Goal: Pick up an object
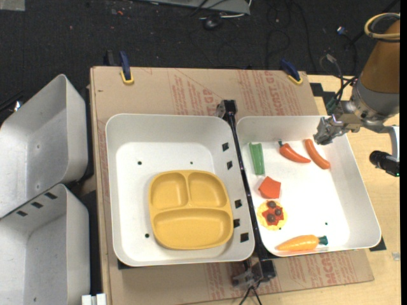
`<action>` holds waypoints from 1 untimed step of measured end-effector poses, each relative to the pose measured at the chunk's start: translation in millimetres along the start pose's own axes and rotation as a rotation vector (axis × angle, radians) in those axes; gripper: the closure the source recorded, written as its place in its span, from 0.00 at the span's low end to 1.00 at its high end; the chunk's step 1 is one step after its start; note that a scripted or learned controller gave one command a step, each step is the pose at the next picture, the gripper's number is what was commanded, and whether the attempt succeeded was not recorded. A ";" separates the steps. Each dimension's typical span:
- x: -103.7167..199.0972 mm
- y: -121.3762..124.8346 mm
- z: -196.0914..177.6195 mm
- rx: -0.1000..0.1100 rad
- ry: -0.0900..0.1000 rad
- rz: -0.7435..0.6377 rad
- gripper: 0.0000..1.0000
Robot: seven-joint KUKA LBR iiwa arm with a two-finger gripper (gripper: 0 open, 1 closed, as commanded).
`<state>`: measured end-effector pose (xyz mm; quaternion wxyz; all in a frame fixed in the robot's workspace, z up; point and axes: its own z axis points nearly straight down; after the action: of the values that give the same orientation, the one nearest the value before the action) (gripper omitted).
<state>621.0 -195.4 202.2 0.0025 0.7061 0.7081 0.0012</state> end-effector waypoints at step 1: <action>-0.2 1.2 -28.0 0.001 0.000 0.000 1.00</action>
<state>622.0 -195.6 230.2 0.0023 0.7062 0.7080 0.0011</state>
